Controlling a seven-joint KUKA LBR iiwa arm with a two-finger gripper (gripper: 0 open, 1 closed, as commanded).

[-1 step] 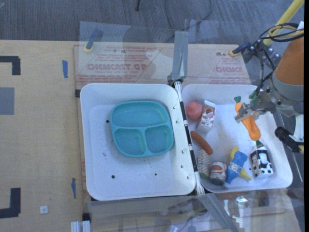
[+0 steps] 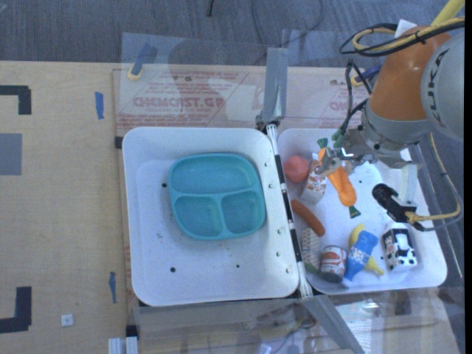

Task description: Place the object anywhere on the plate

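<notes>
A teal plate (image 2: 217, 196) with three compartments lies in the left white bin (image 2: 147, 271); nothing is on it. My gripper (image 2: 338, 155) is low over the back of the right bin (image 2: 435, 271). It is just above the upper end of an orange carrot (image 2: 344, 189) and beside a small orange-and-white carton (image 2: 315, 184). Whether it touches either, I cannot tell.
The right bin also holds a reddish ball (image 2: 296, 168), a brown sausage (image 2: 307, 217), a can (image 2: 332, 260), a blue bottle (image 2: 359, 257) over a yellow banana (image 2: 374, 262), and a black-and-white cow-patterned item (image 2: 399, 248). A raised divider (image 2: 284, 205) separates the bins.
</notes>
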